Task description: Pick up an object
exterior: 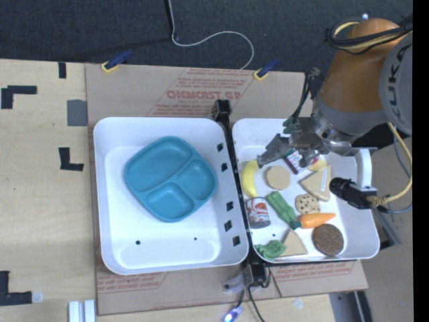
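I count two white bins [107, 200] side by side — one blue divided plate [170, 178] in the left, some ten or eleven toy foods in the right, among them one banana [249, 178] and one carrot [316, 219].

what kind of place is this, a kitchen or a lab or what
Most likely a robot lab test bench, not a kitchen. Two white bins sit on taped-down cardboard, the food in the right bin looks like toy play pieces, and a robot arm with loose cabling reaches in over them.
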Available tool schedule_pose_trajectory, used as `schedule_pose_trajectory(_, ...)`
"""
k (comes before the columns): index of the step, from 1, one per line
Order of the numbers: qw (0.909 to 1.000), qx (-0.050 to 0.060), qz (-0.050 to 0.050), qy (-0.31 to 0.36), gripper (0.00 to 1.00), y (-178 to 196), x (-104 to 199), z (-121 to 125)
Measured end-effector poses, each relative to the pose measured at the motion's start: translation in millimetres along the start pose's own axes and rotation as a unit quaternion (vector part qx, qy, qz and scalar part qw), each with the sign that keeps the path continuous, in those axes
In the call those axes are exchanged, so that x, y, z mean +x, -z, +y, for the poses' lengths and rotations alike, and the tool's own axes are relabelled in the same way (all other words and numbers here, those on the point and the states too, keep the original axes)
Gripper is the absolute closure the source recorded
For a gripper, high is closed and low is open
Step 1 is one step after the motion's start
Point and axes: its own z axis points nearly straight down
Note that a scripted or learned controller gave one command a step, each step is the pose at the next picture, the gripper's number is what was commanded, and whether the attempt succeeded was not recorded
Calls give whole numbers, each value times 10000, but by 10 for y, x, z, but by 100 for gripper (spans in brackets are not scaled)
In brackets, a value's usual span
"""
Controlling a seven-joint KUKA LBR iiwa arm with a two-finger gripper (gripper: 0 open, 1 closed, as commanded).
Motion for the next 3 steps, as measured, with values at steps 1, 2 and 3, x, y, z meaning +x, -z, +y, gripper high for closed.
schedule_pose_trajectory(1, 10000, -17, -3, -9, 0, 314, 306, -597)
schedule_pose_trajectory(2, 10000, -84, -11, -17, 0, 1415, 448, -606)
schedule_pose_trajectory(3, 10000, -21, -18, -23, 100, 1462, 446, -615)
